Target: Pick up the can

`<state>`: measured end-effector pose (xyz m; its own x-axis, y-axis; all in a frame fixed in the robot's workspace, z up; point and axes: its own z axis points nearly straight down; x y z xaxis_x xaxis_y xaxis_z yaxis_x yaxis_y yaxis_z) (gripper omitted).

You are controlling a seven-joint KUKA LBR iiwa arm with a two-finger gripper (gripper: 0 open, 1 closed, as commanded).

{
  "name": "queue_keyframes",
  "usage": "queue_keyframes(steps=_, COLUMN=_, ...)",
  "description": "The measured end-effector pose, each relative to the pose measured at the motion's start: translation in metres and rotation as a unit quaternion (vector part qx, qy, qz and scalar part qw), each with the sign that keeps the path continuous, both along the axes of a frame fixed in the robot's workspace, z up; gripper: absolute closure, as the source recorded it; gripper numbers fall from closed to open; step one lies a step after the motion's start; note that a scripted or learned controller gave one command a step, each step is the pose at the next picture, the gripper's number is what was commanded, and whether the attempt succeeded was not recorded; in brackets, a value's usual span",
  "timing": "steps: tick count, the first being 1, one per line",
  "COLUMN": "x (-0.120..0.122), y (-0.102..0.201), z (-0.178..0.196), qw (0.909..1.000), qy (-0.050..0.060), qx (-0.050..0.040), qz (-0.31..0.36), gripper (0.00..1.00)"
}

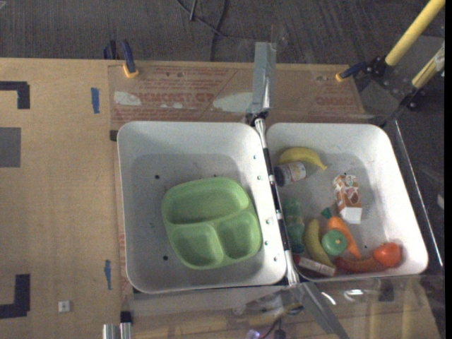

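Note:
The right bin (pixel 374 136) holds a heap of toy groceries. A small cylinder with a round green end (pixel 334 243), seemingly the can, stands near the bin's front, wedged between an orange carrot-like piece (pixel 342 229) and a yellow banana (pixel 316 241). A red-and-white cylindrical item (pixel 315 265) lies along the front wall; I cannot tell what it is.
The right bin also has a second banana (pixel 302 155), a small bottle (pixel 292 172) by the divider, a green translucent item (pixel 292 217), a small carton (pixel 348 197) and red produce (pixel 385 254). A green divided plate (pixel 210 221) lies in the left bin (pixel 141 154).

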<state>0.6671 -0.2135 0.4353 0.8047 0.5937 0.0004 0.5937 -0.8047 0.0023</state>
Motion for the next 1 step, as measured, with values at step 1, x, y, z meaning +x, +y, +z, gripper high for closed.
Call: queue_keyframes(steps=1, x=0.0001, y=0.0003, z=0.0001, qw=1.0000, qy=0.000, qx=0.0000, qz=0.000, gripper=0.00)
